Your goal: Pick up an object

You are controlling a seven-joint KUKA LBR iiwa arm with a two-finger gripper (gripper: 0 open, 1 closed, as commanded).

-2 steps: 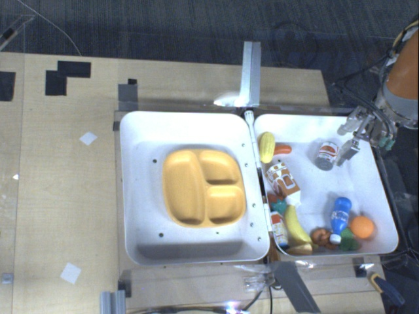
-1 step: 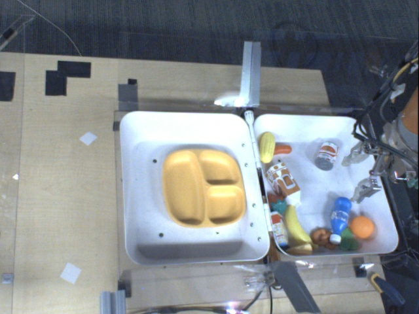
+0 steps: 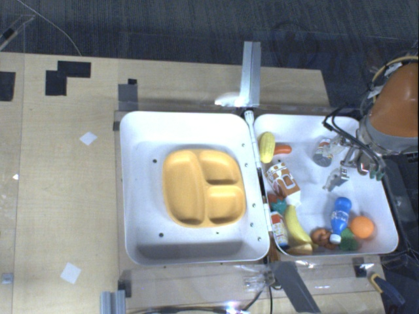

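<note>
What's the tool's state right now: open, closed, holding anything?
Tool: hovering over the right white bin, nothing visibly held; open or closed cannot be told.

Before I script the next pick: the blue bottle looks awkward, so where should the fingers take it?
Grip the blue bottle across its blue middle, coming from above. It lies on its side, white cap toward the near wall, orange ball close on its right.
</note>
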